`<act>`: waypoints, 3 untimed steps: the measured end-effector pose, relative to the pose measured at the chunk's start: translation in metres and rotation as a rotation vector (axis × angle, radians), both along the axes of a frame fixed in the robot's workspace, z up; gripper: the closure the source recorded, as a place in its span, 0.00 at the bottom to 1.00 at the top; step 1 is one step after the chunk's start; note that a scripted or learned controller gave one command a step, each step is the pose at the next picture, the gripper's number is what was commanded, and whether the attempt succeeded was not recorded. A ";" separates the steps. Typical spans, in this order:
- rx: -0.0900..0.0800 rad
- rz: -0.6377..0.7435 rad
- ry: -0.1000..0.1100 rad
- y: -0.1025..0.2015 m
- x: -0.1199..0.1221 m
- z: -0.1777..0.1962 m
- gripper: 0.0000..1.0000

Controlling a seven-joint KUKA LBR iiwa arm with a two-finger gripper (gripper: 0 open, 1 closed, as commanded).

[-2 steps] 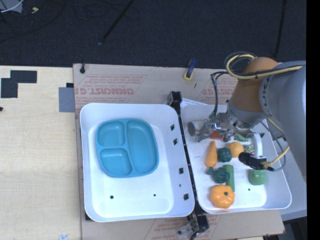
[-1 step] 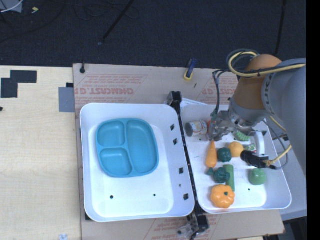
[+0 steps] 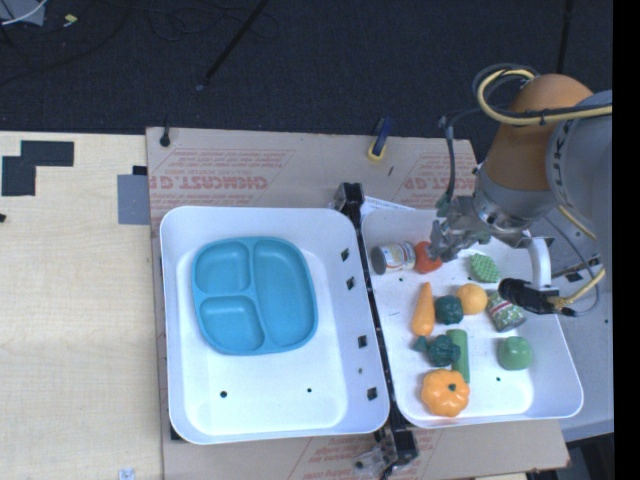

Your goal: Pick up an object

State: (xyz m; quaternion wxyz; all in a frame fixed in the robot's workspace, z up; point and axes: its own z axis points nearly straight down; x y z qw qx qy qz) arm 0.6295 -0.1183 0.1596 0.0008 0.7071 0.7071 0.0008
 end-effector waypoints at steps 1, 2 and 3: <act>-0.001 -0.001 -0.001 -0.009 0.000 0.058 1.00; 0.000 0.001 0.003 -0.010 0.000 0.068 1.00; 0.002 0.002 0.007 0.041 -0.024 0.077 1.00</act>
